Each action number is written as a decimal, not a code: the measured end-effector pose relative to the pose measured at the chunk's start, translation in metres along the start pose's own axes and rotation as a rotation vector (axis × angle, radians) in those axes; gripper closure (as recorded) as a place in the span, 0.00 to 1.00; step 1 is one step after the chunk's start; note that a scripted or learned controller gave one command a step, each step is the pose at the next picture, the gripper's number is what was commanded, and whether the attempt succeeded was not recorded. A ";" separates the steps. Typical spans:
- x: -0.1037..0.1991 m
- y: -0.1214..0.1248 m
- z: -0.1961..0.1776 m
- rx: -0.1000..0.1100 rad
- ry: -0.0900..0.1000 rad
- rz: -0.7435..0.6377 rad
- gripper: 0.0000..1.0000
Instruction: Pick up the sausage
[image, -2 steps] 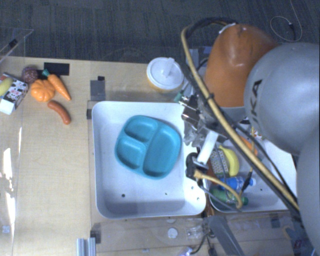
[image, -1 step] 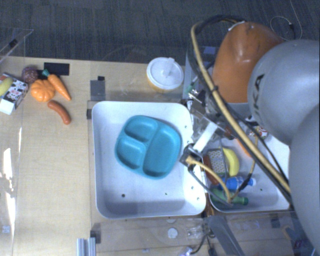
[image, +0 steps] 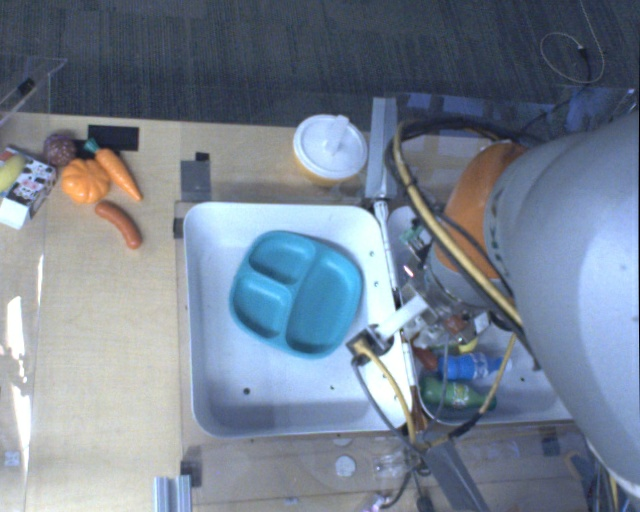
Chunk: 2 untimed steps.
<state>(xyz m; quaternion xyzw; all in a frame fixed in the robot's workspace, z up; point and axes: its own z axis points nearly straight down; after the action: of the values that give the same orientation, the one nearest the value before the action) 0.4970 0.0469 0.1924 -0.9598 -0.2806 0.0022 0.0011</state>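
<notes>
Gripper (image: 440, 325) is sitting low over the right bin (image: 540, 400), wrapped in cables and half buried under the arm (image: 570, 270); can't tell what state it's in or whether anything is in it.

Directly under and beside it, some bin clutter is showing: a blue piece (image: 468, 367) and a green one (image: 455, 393), touching each other. Neither looks like the target.

Just left of the tool, the left bin (image: 210, 400) is holding only a blue divided plate (image: 297, 292).

The sausage (image: 120, 223) isn't in either bin. It's lying on the bare bench, well apart from the tool, far left and toward the back, past the whole left bin. Long axis is running diagonally, near end pointing toward the tool and front. Just behind it are sitting a carrot (image: 120, 172) and a small orange pumpkin (image: 84, 181), close but apart.

Judgement: the pick is needing a long traverse left across both bins, then wrist rotation so the fingers close across that diagonal. Reach could be the limit.
</notes>
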 end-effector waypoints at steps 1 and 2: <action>-0.013 0.090 -0.070 -0.003 0.004 -0.164 1.00; 0.003 0.025 -0.017 0.000 0.001 0.210 1.00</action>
<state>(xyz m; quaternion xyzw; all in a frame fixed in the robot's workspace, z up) 0.5130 0.0269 0.2096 -0.9839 -0.1785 0.0019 0.0008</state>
